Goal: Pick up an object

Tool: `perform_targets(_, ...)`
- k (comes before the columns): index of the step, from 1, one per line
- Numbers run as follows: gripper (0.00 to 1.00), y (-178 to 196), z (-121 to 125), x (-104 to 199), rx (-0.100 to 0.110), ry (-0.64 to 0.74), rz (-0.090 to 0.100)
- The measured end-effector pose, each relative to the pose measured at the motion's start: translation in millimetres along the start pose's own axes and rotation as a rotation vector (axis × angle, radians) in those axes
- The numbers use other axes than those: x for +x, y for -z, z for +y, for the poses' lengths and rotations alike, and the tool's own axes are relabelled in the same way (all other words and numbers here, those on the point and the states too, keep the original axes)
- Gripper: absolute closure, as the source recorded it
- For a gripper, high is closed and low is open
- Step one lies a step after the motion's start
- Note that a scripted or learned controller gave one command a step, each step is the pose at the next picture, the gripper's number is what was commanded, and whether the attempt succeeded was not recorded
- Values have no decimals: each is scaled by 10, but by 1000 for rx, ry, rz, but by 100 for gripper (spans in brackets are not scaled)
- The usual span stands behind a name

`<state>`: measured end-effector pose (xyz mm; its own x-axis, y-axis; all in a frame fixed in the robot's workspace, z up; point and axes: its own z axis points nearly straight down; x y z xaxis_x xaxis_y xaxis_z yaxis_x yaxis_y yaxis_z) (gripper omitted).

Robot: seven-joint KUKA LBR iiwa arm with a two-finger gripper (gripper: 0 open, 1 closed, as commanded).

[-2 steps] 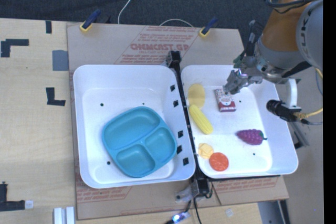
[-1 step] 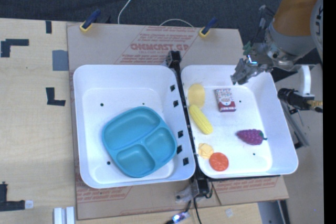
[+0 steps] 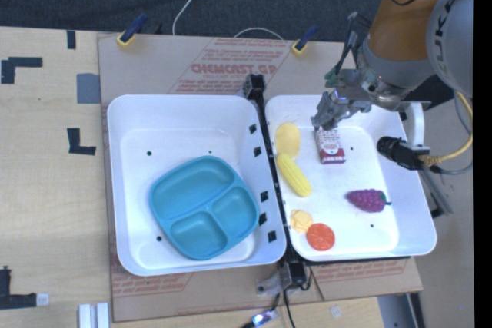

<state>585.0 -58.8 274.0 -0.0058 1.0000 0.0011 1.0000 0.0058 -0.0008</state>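
Gripper (image 3: pixel 329 116) over right bin (image 3: pixel 411 230), far side, directly above small red-and-white carton (image 3: pixel 331 145); whether it grips or is released cannot be told. Right bin also holds: lemon (image 3: pixel 287 138), corn cob (image 3: pixel 294 173) just near of it, purple grapes (image 3: pixel 367 200) right, orange tomato (image 3: pixel 320 236) nearest. Left bin (image 3: pixel 123 165): blue divided tray (image 3: pixel 204 207).

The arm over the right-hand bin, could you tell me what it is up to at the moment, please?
The KUKA arm reaches in with its gripper low over the right bin, just above a small red and white carton. Nothing shows as lifted. Also in that bin lie a lemon, a corn cob, purple grapes and an orange tomato. The left bin holds a blue divided plate.
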Motion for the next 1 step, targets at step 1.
perform_targets(1, 100, -63, -176, 421, 2, -1, 0)
